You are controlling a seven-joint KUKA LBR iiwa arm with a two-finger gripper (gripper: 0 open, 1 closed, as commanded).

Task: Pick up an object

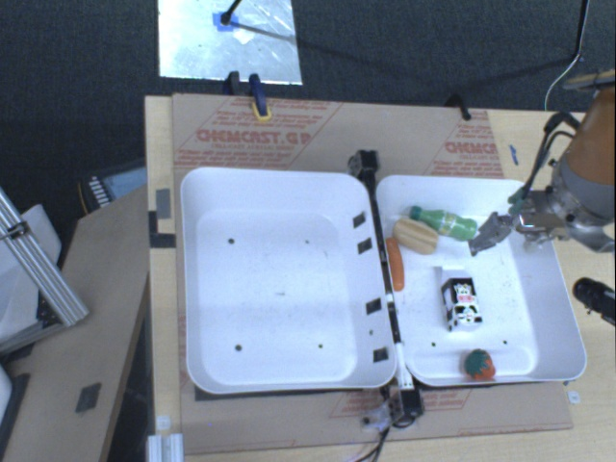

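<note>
The right bin (549, 306) holds several small objects. A green bottle (443, 222) lies at its back, with a tan roll-shaped block (417, 236) just left of it. An orange carrot-like stick (396, 264) rests along the bin's left wall. A black-and-white cow-patterned carton (462, 304) stands in the middle, and a small orange and green toy (478, 363) sits near the front rim. My gripper (491, 231) hangs over the right bin, just right of the green bottle's end and above the carton. Nothing is visibly held in it.
The left bin (279, 287) lies beside the right one, joined by a black clip strip (377, 277). Both rest on a cardboard sheet (289, 133) on the bench. A metal plate (231, 27) lies beyond the bench, and an aluminium frame (38, 268) stands at the far left.
</note>
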